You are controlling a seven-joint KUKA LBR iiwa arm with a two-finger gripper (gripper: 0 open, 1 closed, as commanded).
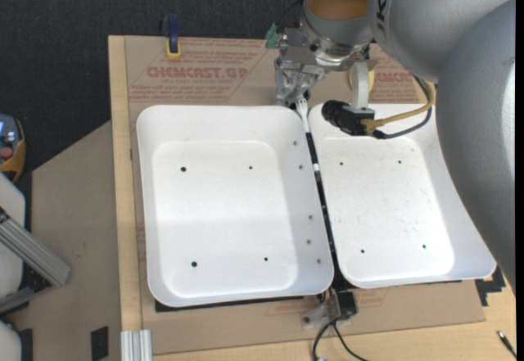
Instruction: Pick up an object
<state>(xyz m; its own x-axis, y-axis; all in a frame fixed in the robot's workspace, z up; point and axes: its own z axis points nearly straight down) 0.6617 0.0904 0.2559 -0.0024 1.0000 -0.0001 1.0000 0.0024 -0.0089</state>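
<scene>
My gripper (297, 99) hangs over the back rims of the two bins, right at the seam where they meet. It points down at the back right corner of the left bin (155, 187). A black piece with a yellow end (345, 117) sits just right of the gripper, over the back left corner of the right bin (458, 245). A tan cable runs from it to the right, under the arm. I cannot tell whether this piece lies in the bin or hangs from the arm. Both bin floors show white plastic with a few small dark dots.
The big grey arm (458, 40) covers the upper right and overhangs the right bin's far side. The bins rest on a brown board (213, 65) with red lettering. A blue and yellow clamp (172, 34) stands at the board's back left. Cables and a connector (336, 308) lie at the front edge.
</scene>
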